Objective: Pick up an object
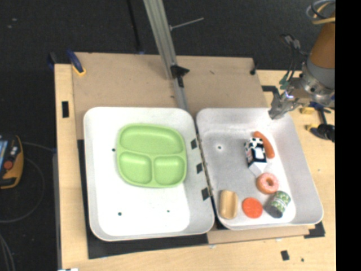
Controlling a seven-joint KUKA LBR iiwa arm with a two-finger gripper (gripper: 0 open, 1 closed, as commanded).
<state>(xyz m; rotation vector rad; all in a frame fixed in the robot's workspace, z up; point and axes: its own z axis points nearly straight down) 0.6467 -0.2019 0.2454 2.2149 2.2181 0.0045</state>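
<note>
Camera view: gripper (280, 107) at upper right, finger spacing unclear; lower right, the doughnut (267, 183) looks light and rigid, best pinched across its ring.

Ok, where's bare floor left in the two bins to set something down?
Right bin: bare in its upper-left part, between the shared wall and the black-and-white box. Crowded along the right and bottom: orange sausage, pink donut, tan piece, orange disc, dark can. Left bin: bare strip below the green divided plate.
</note>
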